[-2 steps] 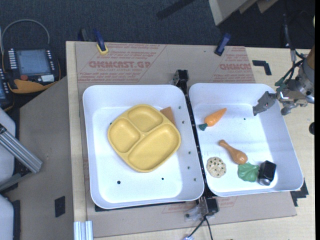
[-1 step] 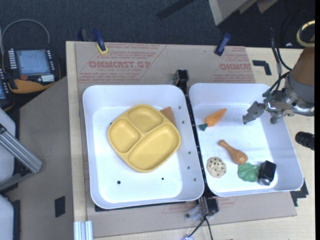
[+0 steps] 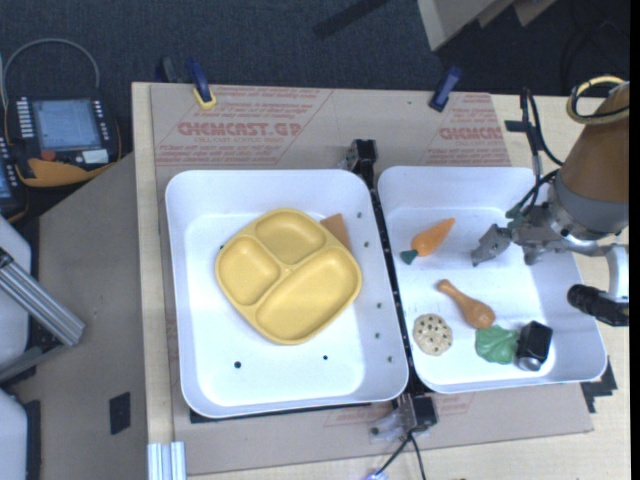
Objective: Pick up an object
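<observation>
In the right bin [image 3: 560, 196] an orange carrot [image 3: 434, 237] lies at about nine o'clock from the gripper [image 3: 508, 244], just beside it but apart. The gripper's fingers look spread, with nothing between them. A drumstick [image 3: 467, 304] lies at seven o'clock from the gripper, with a cookie [image 3: 432, 334], a green piece [image 3: 495, 344] and a black object [image 3: 533, 346] further down. The left bin [image 3: 190, 268] bears a yellow divided plate [image 3: 289, 274].

A yellow divided plate [image 3: 289, 273], orange carrot [image 3: 433, 237], speckled beige cookie [image 3: 432, 334] and green toy [image 3: 495, 345] in white bins [image 3: 200, 368].
</observation>
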### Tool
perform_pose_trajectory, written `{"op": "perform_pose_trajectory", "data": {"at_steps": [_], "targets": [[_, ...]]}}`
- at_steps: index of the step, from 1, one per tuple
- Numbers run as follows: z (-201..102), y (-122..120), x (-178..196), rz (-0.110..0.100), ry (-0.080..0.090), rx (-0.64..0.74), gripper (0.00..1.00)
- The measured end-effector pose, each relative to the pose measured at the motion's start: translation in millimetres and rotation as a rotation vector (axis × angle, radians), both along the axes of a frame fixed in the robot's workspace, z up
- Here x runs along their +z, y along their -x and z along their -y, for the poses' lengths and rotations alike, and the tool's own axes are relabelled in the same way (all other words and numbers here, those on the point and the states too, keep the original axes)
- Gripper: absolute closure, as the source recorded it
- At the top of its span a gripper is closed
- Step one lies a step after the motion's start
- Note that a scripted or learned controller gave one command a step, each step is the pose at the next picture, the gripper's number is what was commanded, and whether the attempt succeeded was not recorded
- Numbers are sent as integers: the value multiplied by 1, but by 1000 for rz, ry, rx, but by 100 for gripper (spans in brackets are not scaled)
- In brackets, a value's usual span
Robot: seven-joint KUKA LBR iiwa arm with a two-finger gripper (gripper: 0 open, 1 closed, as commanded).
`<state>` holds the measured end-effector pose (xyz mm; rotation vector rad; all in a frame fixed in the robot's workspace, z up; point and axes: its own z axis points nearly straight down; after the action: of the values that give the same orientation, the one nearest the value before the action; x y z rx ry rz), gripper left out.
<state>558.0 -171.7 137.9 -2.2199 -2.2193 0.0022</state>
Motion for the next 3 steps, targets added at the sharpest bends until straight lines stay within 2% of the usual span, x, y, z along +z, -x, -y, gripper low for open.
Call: {"op": "perform_pose_trajectory", "data": {"at_steps": [1,2,3], "targets": [[-1,1,-53,-4,-2,0,0],[0,0,-40,3,1,0,100],[-2,-8,22,10,4,2,100]]}}
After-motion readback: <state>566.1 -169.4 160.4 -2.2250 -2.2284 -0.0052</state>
